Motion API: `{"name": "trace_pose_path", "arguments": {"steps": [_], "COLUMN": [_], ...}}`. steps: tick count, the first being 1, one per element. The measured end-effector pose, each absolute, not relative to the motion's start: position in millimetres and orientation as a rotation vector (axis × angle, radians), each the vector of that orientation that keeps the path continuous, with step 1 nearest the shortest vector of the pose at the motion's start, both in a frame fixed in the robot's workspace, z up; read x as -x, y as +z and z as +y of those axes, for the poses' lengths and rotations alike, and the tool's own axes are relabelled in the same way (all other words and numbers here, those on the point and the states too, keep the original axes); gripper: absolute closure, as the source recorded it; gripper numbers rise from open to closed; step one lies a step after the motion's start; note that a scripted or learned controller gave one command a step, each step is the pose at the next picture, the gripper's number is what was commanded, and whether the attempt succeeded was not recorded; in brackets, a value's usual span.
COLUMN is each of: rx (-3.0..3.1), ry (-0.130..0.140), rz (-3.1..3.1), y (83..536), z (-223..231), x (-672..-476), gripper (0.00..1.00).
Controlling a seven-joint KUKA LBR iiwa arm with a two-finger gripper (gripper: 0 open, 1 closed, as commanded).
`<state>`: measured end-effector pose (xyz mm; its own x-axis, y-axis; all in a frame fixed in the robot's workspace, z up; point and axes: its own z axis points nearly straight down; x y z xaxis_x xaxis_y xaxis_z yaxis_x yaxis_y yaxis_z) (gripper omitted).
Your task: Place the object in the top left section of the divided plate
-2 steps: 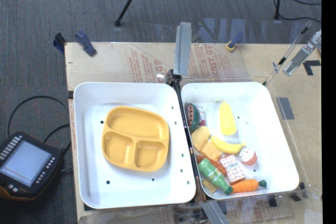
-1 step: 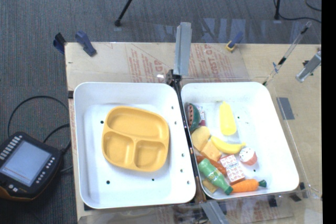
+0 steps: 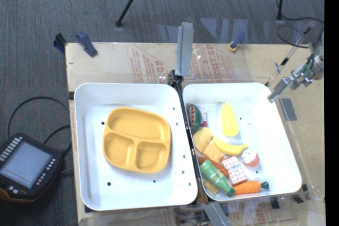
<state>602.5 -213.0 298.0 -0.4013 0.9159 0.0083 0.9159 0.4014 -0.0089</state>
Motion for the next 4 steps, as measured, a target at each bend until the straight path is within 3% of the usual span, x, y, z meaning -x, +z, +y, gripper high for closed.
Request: {"name": "trace_pose_path", "arguments": {"steps": [1, 2, 3, 4], "rx": [1.808, 1.638, 1.599, 1.599], "ry": [-0.001, -0.005, 0.001, -0.001], "rz": [-2.569, -2.694, -2.703, -2.709], "y": [311, 443, 419, 438], "z": [-180, -168, -162, -214], "x": [-596.1, -622.0, -645.3, -620.0], "gripper": [0.0, 0.0, 0.0, 0.0]}}
